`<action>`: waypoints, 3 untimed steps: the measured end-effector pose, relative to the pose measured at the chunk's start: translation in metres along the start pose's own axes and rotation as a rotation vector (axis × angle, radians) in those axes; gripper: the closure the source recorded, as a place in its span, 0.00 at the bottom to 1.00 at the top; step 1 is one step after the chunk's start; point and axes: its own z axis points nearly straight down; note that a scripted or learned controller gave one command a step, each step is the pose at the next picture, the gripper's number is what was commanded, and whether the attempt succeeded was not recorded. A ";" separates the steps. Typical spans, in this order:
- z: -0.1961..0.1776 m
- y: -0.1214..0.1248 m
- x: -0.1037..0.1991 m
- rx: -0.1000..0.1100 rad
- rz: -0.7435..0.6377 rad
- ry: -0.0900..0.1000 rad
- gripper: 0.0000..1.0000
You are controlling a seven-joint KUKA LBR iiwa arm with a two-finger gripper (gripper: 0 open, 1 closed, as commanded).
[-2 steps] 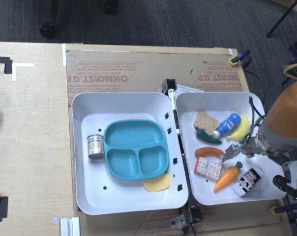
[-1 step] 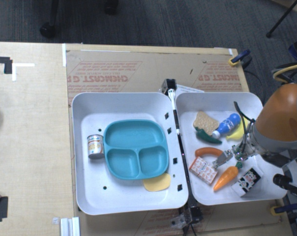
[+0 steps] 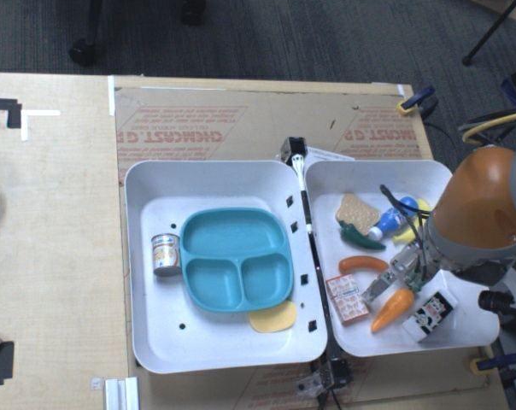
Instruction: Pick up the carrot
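The carrot [image 3: 393, 308] lay in the lower right of the frame, in the right bin [image 3: 463, 342], its long axis slanting from lower left to upper right. The gripper [image 3: 395, 282] hung just above its upper end; whether its fingers were released or clenched couldn't be told.

Bright, even light from overhead, and both white bins [image 3: 215, 348] read clean with only soft, short shadows under the teal tray [image 3: 237, 259]. Lower right, the orange arm [image 3: 484, 199] looks a little soft. Dark carpet across the top stays dim and grainy; overall sharpness is modest
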 end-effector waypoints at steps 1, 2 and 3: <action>-0.010 0.002 -0.003 -0.004 0.008 -0.005 1.00; -0.010 0.001 -0.003 -0.004 0.007 -0.005 0.00; 0.000 -0.002 -0.001 0.001 -0.202 0.001 0.00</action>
